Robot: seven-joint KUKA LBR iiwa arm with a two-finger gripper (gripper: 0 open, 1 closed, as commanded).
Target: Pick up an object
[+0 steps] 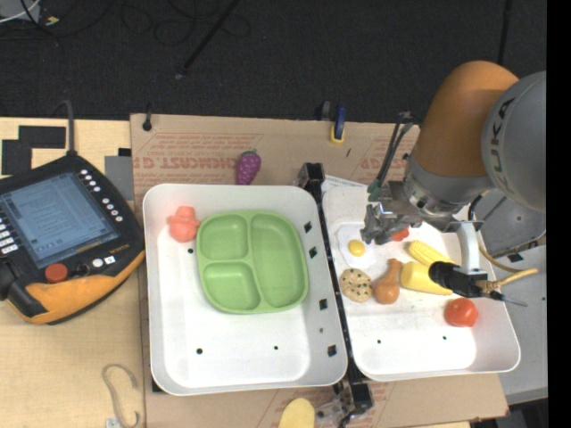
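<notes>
My gripper (382, 228) hangs low over the back left part of the right bin (419, 355). Just below it lies a small yellow piece (357, 249), and a small red piece (401, 234) peeks out beside it. Nearer the front are a spotted cookie (356, 284) and a brown drumstick (389, 282). To their right lie a corn cob (426, 252), a yellow wedge (417, 277) and a red tomato (461, 312). I see nothing held.
The left bin (232, 359) holds a green divided plate (252, 263) and a pink toy (183, 225) at its back left. Purple grapes (249, 167) lie on the cardboard behind. A teach pendant (62, 230) sits far left, and a yellow object (297, 413) lies at the front edge.
</notes>
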